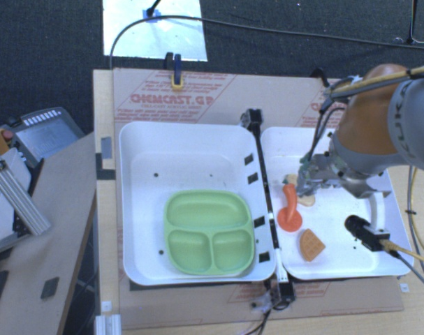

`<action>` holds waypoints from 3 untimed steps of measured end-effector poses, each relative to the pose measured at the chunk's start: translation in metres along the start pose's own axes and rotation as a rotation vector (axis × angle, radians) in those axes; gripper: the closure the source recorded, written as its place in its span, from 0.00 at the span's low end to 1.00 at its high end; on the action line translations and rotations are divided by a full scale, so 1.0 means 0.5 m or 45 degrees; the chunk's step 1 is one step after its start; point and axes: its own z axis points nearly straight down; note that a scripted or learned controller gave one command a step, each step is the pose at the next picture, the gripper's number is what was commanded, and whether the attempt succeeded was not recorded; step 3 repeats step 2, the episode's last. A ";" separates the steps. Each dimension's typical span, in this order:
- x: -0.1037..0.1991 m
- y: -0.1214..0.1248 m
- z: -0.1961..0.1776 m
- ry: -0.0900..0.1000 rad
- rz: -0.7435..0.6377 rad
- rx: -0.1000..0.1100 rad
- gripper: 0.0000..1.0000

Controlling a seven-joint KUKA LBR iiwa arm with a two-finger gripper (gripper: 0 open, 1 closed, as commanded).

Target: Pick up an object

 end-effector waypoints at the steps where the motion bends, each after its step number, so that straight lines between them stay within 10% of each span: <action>1: 0.102 0.003 0.000 -0.001 0.000 -0.001 1.00; 3: 0.200 0.020 -0.042 0.000 0.001 -0.002 1.00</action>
